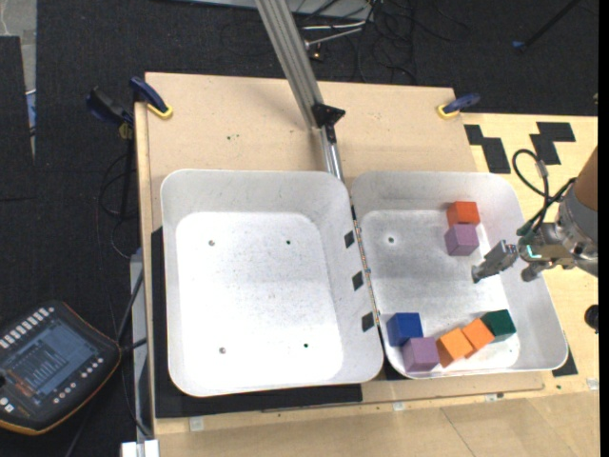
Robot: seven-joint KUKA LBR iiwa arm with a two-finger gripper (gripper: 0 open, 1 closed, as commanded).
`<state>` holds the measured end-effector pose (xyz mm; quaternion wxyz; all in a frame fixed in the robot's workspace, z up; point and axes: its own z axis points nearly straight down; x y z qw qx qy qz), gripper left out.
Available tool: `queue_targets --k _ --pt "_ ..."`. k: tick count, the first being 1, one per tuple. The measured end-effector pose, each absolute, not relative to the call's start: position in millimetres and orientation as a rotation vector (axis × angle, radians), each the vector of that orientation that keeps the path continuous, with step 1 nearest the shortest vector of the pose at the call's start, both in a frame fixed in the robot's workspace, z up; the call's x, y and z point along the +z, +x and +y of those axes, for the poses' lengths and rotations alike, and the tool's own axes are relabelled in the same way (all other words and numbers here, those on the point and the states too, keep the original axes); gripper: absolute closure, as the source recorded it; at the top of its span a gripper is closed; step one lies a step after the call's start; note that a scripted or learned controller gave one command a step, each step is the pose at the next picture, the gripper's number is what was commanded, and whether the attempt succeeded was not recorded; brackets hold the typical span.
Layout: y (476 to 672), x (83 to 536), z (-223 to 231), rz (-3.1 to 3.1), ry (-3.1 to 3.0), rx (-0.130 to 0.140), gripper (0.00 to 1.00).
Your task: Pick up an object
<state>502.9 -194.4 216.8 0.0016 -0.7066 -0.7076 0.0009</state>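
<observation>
The right bin (419,198) holds several small cubes. An orange cube (463,213) and a purple cube (461,240) touch near its far right. Along the near wall lie a blue cube (404,327), a second purple cube (422,353), a second orange cube (456,342) and a green cube (498,326). My gripper (511,266) hangs over the bin's right side, just right of and below the far purple cube. It is open, and nothing sits between its fingers.
The left bin (190,198) lies beside the right one, with black clips along the shared rim. A metal pole (290,50) slants down to the bins' far junction. A teach pendant (48,360) rests off the bench at lower left.
</observation>
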Motion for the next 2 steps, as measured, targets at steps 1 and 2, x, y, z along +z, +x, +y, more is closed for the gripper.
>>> queue_targets --k 1,2 --pt "503.8 218.7 -194.4 -2.222 -2.221 0.000 0.00" --pt "503.7 175.5 -191.9 -2.218 -2.219 0.003 0.00"
